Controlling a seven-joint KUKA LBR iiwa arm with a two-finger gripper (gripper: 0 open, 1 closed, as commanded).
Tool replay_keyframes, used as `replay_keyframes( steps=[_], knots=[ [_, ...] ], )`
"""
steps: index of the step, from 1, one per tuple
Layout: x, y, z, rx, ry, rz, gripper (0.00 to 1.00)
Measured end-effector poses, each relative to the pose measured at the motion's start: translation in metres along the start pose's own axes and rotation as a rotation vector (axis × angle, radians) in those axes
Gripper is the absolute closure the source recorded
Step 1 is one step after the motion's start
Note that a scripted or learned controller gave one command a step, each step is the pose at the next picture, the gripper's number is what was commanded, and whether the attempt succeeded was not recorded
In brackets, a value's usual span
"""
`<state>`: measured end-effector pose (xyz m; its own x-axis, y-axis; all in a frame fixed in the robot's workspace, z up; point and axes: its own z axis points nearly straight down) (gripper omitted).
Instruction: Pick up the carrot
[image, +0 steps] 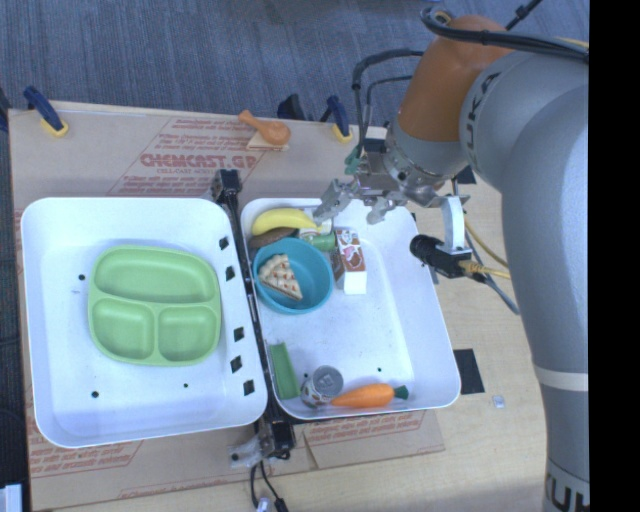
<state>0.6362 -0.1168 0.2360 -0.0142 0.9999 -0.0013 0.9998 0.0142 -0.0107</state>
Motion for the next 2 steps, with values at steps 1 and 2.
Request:
replay_keyframes(
  steps=[1,2],
  knots=[
    [0.09,-0.076,0.006,0.002,0.0,-0.053,0.0],
    [0.118,-0.114,-0.085,-0.006,0.0,0.162,0.0]
  ],
)
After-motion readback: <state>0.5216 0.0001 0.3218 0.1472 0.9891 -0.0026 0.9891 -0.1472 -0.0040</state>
